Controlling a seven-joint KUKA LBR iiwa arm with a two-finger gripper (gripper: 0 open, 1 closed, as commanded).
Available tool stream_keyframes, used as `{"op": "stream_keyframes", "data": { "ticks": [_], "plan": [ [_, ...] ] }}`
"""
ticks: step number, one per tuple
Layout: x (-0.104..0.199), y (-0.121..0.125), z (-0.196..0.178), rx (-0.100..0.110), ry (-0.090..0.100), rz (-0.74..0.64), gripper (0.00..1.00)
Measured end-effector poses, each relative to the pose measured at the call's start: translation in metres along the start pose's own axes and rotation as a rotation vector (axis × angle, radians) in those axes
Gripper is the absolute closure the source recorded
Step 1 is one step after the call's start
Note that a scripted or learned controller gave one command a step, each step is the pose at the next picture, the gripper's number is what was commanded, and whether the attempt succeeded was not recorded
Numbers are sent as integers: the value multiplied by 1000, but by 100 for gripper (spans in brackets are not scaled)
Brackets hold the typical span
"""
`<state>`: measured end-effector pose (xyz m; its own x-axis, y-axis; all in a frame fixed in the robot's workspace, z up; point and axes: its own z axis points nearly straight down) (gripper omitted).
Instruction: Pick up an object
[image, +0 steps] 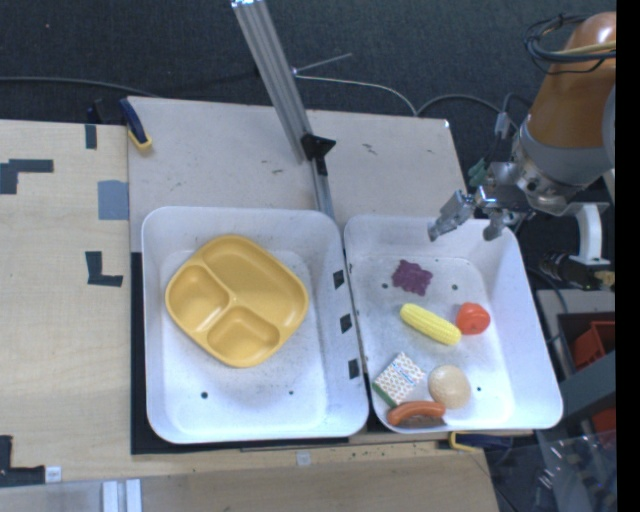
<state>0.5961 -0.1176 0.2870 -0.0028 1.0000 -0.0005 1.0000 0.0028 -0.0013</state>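
— Right, where do I have the gripper?

— I see it at the far rim of the right bin, hanging over the top edge. Its two fingers are spread apart with nothing between them.

— And the things to pick?

— All in that right bin. Nearest the gripper, toward the bin's far end, lies a purple piece. Below it, a corn cob lies slantwise, with a tomato just beside its right end. Down by the near wall I have a checkered block, an egg next to it, and a red sausage-like piece lying at the wall, close under both.

— Anything in my way?

— A metal pole slants in from the top and ends at a black clamp near the seam between the bins, well left of the gripper. The left bin holds a yellow tray with three compartments. The near cluster is crowded: block, egg and the red piece sit close together, tight to the wall.
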Motion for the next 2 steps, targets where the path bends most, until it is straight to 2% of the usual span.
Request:
{"op": "stream_keyframes", "data": {
  "ticks": [1, 2],
  "plan": [
    [19, -14, 158, 9, 2, 1, 0],
    [28, -42, 200, -1, 0, 2, 0]
  ]
}}
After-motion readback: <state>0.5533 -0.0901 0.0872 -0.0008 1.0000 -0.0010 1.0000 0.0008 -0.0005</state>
